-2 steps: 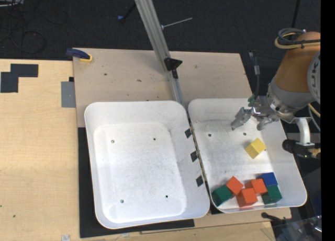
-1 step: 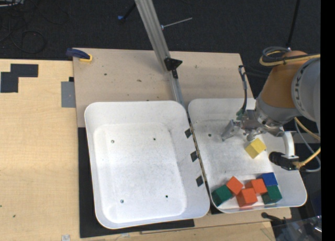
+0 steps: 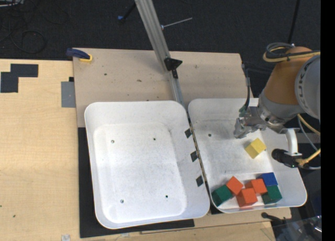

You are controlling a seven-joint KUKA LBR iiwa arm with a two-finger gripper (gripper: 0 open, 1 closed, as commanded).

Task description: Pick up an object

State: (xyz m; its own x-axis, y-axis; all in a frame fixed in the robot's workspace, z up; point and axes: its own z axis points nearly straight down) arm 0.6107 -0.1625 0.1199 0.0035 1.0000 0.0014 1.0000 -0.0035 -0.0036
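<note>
A pale wooden bench (image 3: 157, 75) against a dark floor carries two shallow white bins side by side, the left bin (image 3: 99, 130) on the nine o'clock side and the right bin (image 3: 220, 114) on the three o'clock side, with a slanted metal rail (image 3: 155, 31) rising toward twelve o'clock. My gripper (image 3: 245, 128) hangs over the upper part of the right bin, and I cannot tell how it is set; nothing is seen in its grasp. A yellow block (image 3: 255, 148) lies just beside it toward five o'clock, apart from it, while three orange blocks (image 3: 246, 196), two green blocks (image 3: 222, 194) and a blue block (image 3: 269, 179) sit clustered at the bin's six o'clock edge.
</note>
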